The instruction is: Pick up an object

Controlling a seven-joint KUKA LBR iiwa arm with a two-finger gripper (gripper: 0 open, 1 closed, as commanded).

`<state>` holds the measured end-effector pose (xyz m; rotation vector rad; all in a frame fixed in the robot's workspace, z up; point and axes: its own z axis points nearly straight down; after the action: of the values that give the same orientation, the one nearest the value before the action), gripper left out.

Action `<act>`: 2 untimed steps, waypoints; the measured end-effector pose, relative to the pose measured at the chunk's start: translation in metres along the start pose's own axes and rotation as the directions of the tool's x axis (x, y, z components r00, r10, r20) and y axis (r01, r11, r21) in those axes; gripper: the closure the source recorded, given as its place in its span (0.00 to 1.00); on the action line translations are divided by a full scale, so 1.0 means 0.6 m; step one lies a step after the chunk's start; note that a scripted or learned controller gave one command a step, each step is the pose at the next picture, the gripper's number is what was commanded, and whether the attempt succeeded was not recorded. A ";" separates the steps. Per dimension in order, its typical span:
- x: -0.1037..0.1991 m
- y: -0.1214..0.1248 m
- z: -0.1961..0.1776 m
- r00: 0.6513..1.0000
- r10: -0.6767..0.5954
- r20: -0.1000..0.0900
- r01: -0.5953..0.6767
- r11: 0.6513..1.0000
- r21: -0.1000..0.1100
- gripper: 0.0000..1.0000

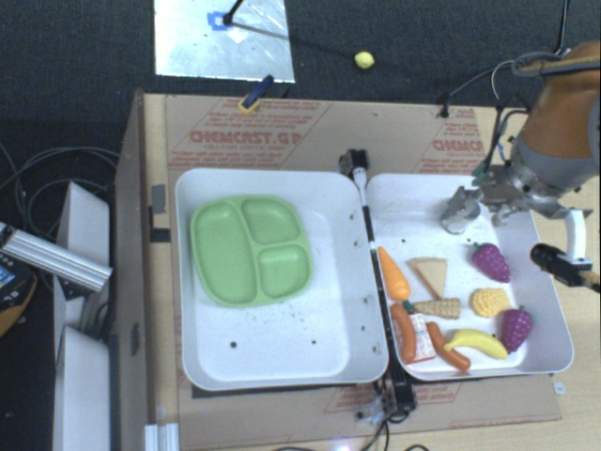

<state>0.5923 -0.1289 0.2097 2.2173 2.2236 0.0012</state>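
Observation:
The right bin (549,346) holds several toy foods: a carrot (394,272), a tan wedge (430,273), a corn cob (439,307), two purple grape bunches (490,261) (515,327), a yellow-orange fruit (489,301), a banana (476,343), and red sausages (404,330) next to a red and white packet (422,340). My gripper (462,211) hangs over the bare upper part of this bin, up and left of the upper grape bunch. Nothing is seen held in it.
The left bin (216,365) bears a green divided plate (252,249). A black clamp (356,163) sits at the top of the ridge between the bins. A black part (556,263) of the arm juts over the right bin's right rim.

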 end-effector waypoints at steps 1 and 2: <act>0.059 -0.075 0.196 1.000 0.004 0.004 -0.004 1.000 -0.001 0.00; 0.062 -0.074 0.179 1.000 0.002 0.001 -0.002 1.000 -0.002 1.00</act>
<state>0.5481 -0.0916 0.1021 2.2177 2.2203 0.0020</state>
